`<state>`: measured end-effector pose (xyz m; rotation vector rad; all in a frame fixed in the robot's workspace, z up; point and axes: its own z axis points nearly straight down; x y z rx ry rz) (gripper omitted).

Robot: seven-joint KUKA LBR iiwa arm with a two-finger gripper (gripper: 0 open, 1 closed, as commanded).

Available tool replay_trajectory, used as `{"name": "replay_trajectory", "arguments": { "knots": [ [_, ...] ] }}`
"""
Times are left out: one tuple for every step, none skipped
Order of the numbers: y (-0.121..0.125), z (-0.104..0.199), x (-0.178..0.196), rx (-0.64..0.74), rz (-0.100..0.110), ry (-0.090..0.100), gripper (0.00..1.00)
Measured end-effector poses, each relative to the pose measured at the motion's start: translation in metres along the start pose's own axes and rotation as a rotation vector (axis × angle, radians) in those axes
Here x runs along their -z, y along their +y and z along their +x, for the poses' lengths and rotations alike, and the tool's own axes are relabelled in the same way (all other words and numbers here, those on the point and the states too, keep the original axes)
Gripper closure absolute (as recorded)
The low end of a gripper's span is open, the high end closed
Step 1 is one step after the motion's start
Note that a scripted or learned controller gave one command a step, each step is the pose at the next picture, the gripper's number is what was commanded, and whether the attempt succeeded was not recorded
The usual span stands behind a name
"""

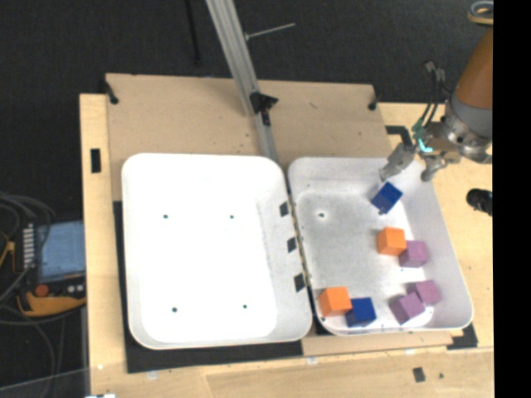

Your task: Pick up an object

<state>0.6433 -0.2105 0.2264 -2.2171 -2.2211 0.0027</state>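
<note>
From my console the pincer (412, 163) hangs spread and empty over the right white plastic bin's (332, 247) far edge, just above a small blue foam cube (387, 197) — nothing lifted yet, so descent, closing and the lift all remain.
</note>
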Motion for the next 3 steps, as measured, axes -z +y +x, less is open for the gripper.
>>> {"name": "replay_trajectory", "arguments": {
  "knots": [
    [0.001, -0.001, 0.003, 0.003, -0.003, -0.005, 0.00],
    [-0.007, -0.003, -0.056, -0.002, 0.001, -0.003, 0.00],
    [-0.009, -0.005, -0.119, -0.003, 0.000, -0.003, 0.00]
  ]
}}
